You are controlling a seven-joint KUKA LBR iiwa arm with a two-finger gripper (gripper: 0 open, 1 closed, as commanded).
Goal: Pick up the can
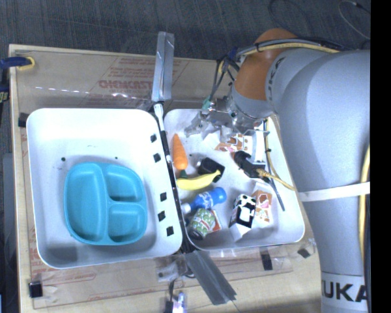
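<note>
The can (204,222), with a green and red label, lies near the front wall of the right bin (288,204), just below a blue bottle (210,199). My gripper (206,124) hangs over the far end of the same bin, well behind the can and apart from it. An orange carrot (179,152) lies just to the gripper's front left. Nothing shows between the gripper's tips.
A yellow banana (199,180) and a black object (211,166) lie between the gripper and the can. A cow-patterned carton (245,211) and another carton (264,207) stand right of the can. The left bin (45,135) holds a blue divided tray (105,203).
</note>
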